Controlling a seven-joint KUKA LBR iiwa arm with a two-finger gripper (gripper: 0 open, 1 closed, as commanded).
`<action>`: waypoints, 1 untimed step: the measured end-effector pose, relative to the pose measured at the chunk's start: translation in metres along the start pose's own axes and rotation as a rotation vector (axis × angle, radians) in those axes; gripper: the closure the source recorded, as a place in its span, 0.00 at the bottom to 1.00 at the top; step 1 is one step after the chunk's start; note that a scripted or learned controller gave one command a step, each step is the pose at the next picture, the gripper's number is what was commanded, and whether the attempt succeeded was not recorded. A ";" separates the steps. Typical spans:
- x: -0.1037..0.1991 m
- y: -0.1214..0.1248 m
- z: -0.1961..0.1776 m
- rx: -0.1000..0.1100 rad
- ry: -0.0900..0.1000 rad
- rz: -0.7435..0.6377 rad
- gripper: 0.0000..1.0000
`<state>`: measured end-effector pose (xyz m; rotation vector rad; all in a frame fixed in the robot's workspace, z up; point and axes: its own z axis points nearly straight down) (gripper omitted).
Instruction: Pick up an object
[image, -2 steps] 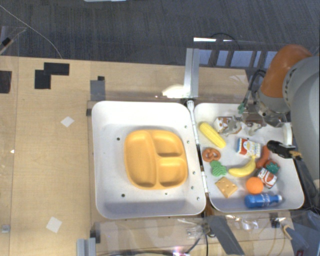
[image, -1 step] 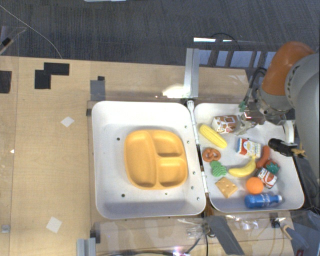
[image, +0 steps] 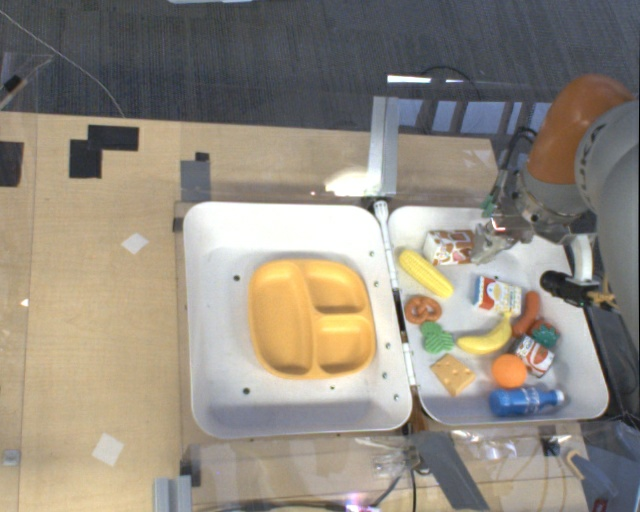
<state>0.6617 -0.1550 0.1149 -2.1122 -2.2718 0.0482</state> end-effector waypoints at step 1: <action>-0.024 -0.058 0.026 -0.068 -0.004 0.269 1.00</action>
